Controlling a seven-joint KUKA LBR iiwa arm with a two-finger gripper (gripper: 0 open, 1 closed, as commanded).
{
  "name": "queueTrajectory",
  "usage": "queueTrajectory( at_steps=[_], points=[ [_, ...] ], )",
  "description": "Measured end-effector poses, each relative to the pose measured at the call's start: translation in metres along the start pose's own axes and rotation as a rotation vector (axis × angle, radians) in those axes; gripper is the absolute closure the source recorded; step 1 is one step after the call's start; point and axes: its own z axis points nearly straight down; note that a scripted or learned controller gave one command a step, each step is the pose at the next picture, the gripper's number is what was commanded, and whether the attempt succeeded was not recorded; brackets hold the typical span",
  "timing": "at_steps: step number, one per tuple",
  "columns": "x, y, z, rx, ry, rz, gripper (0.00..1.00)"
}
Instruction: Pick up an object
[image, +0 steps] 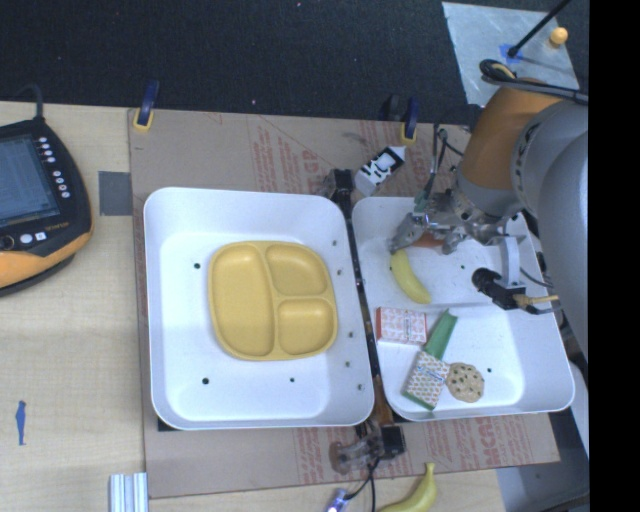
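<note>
Gripper (420, 232) low at 12 o'clock end of right bin (540, 400), fingers' spread not readable, nothing seen between them. Banana (408, 276) just beside, at gripper's 6 o'clock, lying slantwise; likely target. Best approach, judged: centre over banana's middle, fingers across short axis, descend straight. Further out at 6 o'clock: red-white packet (401, 325), green bar (440, 334), patterned packet (427, 379), cookie (465, 381). Left bin (170, 400) at 9 o'clock holds yellow divided plate (272, 299).
</note>
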Motion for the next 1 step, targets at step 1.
queueTrajectory(
  at_steps=[1],
  points=[
    [-0.0163, 0.0001, -0.0002, -0.001, -0.001, 0.0, 0.0]
  ],
)
